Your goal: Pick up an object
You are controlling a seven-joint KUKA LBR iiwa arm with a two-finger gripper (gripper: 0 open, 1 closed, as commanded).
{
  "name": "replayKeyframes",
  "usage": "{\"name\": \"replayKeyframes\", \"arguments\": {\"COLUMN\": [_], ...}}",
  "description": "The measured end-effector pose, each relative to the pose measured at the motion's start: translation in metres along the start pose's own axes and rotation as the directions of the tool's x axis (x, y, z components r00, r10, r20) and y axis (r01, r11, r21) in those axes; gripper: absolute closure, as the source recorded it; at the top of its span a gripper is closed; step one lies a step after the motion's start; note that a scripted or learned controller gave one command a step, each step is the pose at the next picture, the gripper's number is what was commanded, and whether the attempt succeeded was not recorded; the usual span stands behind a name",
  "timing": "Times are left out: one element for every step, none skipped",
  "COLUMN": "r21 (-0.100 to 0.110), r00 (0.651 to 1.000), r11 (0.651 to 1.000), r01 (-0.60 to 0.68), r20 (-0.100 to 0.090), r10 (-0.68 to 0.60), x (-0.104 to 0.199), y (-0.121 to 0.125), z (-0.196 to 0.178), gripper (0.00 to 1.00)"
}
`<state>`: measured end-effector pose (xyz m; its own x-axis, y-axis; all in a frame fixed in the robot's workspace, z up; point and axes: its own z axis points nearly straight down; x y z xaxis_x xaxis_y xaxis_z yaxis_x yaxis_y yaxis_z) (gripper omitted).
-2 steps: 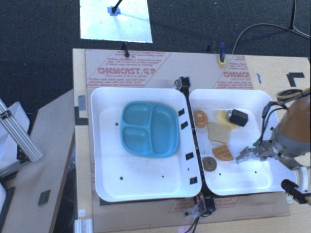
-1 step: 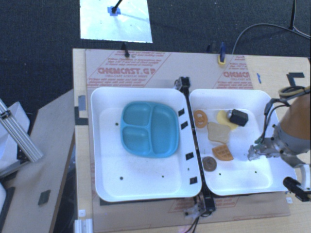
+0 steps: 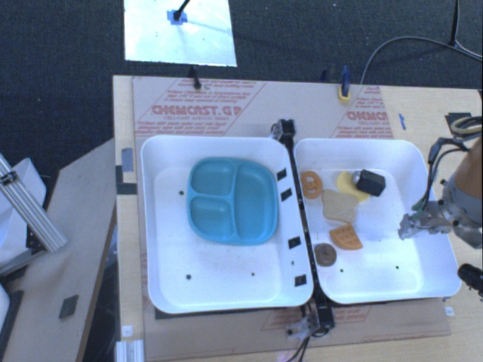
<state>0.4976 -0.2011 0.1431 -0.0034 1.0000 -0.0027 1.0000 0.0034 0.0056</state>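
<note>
In the right bin [image 3: 377, 277] lie several small objects: an orange ring [image 3: 311, 182], a yellow piece [image 3: 348, 181] with a black block [image 3: 370, 182] on it, a tan slab [image 3: 339, 206], an orange wedge [image 3: 346, 237] and a brown disc [image 3: 325, 255]. My gripper [image 3: 411, 226] hangs over the bin's right side, right of the objects and apart from them. Nothing shows between its fingers.
The left bin [image 3: 173, 270] holds a blue divided plate [image 3: 231, 200]. A black divider with clips [image 3: 294, 210] runs between the bins. The arm [image 3: 464, 194] comes in from the right over the bin's rim. A cable [image 3: 400, 44] arcs at the back right.
</note>
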Motion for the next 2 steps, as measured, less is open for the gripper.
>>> {"name": "replayKeyframes", "arguments": {"r21": [0.0, -0.001], "r00": [1.0, 1.0], "r11": [1.0, 1.0], "r01": [0.001, 0.002], "r20": [0.0, 0.0], "r10": [-0.001, -0.002], "x": [-0.005, -0.003], "y": [0.002, 0.003], "z": [-0.044, -0.087], "gripper": [1.0, 1.0]}}
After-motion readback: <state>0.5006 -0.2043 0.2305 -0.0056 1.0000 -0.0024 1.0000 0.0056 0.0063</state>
